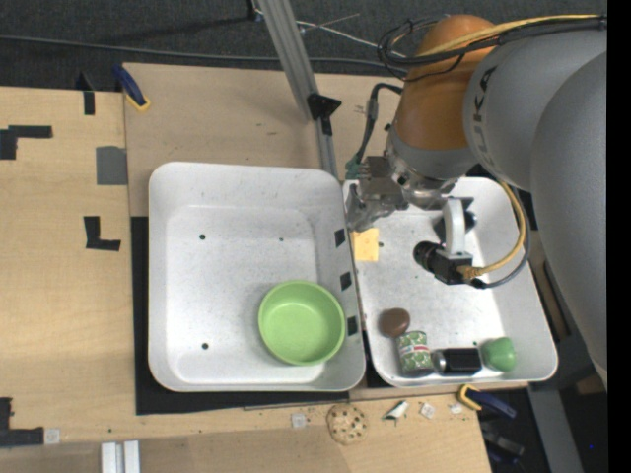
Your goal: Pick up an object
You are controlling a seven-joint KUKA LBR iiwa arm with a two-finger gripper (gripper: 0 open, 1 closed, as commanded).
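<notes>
A cookie [344, 423] lies on the table [59, 343] at the near edge, well below the end effector [370, 213]. In the right bin [523, 294], below the end effector, a small can [413, 352] with a green-and-red label too small to read stands beside a dark bottle [456, 362] lying left-right, its green cap [500, 355] pointing right. A brown disc [395, 320] sits just above the can. The green bowl [302, 322] rests in the left bin [197, 205], down-left of the end effector. A yellow block [366, 245] sits just under the fingertips; whether they grip it I cannot tell. KUKA lettering on the arm is partly cut off.
</notes>
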